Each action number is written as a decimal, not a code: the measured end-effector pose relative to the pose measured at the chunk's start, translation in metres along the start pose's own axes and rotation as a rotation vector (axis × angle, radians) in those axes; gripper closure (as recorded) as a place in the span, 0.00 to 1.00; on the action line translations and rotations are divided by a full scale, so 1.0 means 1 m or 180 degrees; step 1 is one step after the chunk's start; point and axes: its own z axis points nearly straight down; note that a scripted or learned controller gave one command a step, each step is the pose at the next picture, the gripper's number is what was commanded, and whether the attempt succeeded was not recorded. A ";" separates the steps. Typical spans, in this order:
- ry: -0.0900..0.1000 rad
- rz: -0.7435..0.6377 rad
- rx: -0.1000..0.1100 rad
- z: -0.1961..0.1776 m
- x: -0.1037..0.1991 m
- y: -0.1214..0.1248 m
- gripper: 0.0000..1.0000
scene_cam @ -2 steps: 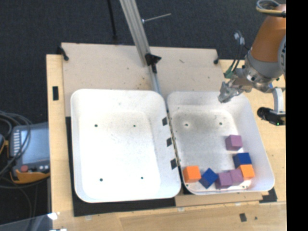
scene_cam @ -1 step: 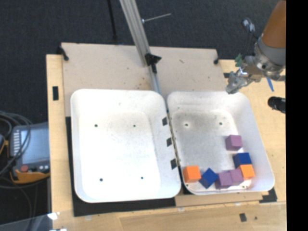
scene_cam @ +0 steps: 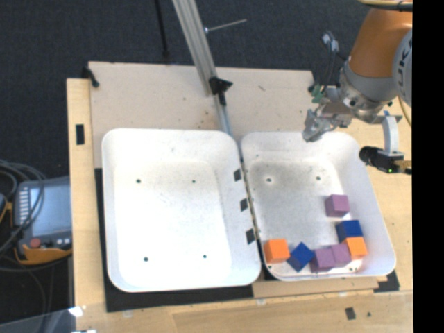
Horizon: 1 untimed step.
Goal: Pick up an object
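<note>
Several small blocks lie in the right bin (scene_cam: 277,151) near its front edge: an orange block (scene_cam: 277,250), a blue block (scene_cam: 301,256), a purple block (scene_cam: 331,258), a second orange block (scene_cam: 356,246), a second blue block (scene_cam: 350,229) and a lone purple block (scene_cam: 337,205). My gripper (scene_cam: 314,130) hangs over the bin's far right corner, well above and behind the blocks. Nothing shows between its fingers.
The left bin (scene_cam: 118,186) sits beside the right one. A slanted metal rail (scene_cam: 198,44) rises from the gap between the bins at the back. A black fitting (scene_cam: 380,158) sticks out at the right bin's right edge.
</note>
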 end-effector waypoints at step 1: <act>0.0007 -0.0005 0.0004 0.009 0.060 -0.006 1.00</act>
